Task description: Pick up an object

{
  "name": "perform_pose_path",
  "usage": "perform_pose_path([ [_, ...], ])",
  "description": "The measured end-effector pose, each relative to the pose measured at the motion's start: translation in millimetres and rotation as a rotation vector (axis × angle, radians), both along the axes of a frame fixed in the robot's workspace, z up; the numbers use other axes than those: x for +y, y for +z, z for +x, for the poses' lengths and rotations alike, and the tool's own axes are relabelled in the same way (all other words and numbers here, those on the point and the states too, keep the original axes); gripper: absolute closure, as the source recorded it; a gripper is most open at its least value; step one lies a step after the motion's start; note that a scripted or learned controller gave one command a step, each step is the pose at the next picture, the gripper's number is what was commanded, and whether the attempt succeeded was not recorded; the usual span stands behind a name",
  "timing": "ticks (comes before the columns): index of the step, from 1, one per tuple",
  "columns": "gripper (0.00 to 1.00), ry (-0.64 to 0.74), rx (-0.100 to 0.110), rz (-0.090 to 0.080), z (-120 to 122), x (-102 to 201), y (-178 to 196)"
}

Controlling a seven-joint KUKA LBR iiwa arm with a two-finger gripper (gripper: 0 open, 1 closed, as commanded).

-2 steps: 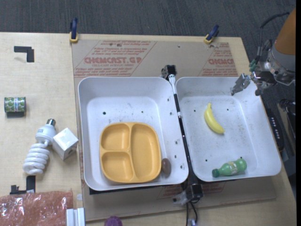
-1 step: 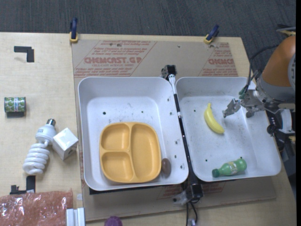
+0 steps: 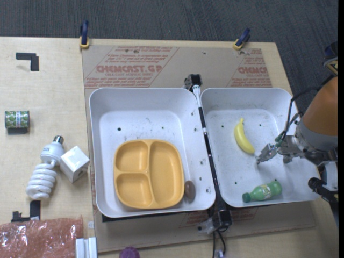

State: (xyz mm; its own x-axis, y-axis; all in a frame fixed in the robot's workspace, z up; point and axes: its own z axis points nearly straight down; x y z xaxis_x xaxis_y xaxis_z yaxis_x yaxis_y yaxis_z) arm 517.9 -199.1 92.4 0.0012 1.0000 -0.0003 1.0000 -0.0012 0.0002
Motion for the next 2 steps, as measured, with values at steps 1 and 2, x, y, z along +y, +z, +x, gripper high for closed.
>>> perform_pose_path([
  [1, 0.0, -0.001, 0.0, 0.001, -41, 36, 0],
  [2, 0.0, 0.001, -0.001, 0.0, 42, 77, 0],
])
